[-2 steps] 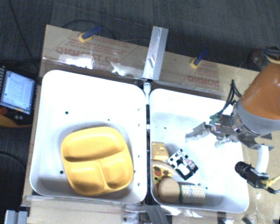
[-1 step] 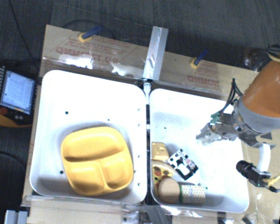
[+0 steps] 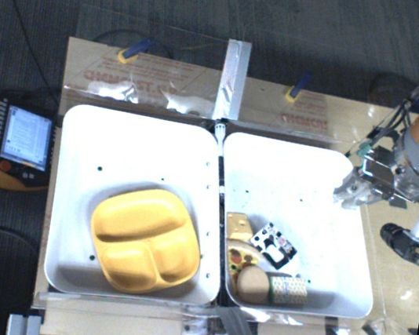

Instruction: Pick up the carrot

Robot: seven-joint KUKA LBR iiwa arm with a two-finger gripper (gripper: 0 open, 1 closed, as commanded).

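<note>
Gripper (image 3: 353, 191) sits over the right rim of the right bin (image 3: 306, 163), upper half of that bin; whether the jaws are open or closed cannot be told from this slanted view, and nothing is seen between them. Target: no clearly carrot-shaped item can be made out. The only candidates lie in a tight cluster at the near-left corner of the same bin, down and to the left of the jaws, well apart from them, with bare bin floor between. Cluster contents: a tan block (image 3: 237, 226) against the divider, an orange-brown piece (image 3: 239, 256) just below it (my best guess for the carrot, not certain), a rounded brown lump (image 3: 251, 283), a black-and-white patterned item (image 3: 274, 244), and a small green-banded cylinder (image 3: 288, 290). These touch or nearly touch; long axis of the orange-brown piece cannot be resolved. Judgement: the coming move turns on a diagonal travel toward that corner, then a descent among close neighbours. Left bin holds a yellow divided tray (image 3: 146, 237), farther still from the jaws. Writing: red print on the clear sheet (image 3: 140, 80) behind the bins, too small to read; handheld screen (image 3: 25, 137) off the counter, text illegible.
</note>
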